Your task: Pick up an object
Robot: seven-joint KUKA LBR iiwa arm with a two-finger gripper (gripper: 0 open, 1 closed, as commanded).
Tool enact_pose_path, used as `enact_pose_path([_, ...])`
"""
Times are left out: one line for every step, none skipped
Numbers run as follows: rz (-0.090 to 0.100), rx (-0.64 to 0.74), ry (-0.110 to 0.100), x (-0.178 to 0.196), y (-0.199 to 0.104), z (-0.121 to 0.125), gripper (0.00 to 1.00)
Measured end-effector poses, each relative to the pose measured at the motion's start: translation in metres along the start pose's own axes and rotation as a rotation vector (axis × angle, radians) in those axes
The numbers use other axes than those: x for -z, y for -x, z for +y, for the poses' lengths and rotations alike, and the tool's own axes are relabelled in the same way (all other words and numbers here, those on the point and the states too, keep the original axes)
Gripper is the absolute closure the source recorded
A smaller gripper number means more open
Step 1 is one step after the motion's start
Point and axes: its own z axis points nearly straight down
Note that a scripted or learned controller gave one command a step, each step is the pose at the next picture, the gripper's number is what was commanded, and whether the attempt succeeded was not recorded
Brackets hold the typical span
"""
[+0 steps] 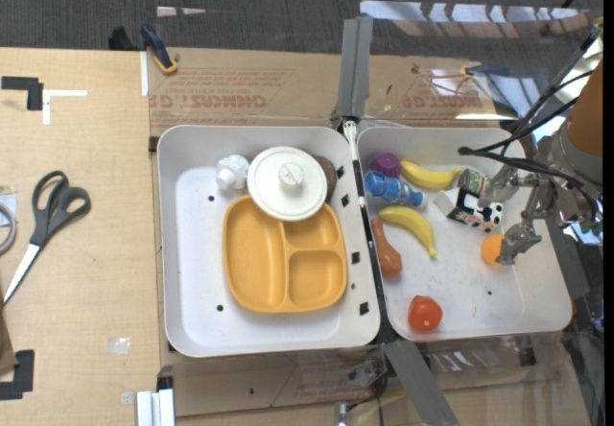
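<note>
Gripper (521, 240) sits low over right bin (537, 314), fingers touching small orange ball (492, 249); can't tell how far open or whether it's gripped. Black-and-white toy (477, 214) just beside it.

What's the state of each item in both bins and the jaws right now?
Divided yellow plate: flat in left bin, nothing in its compartments.
White lid: knob up, overlapping the plate's top edge.
Two bananas: lying loose in right bin.
Red tomato: resting, untouched.
Gripper: low beside small orange ball; grip unclear.
</note>
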Motion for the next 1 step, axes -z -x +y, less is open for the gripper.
enact_pose_path([0.0, -0.359, 0.0, -0.1181, -0.0025, 0.0552, 0.0])
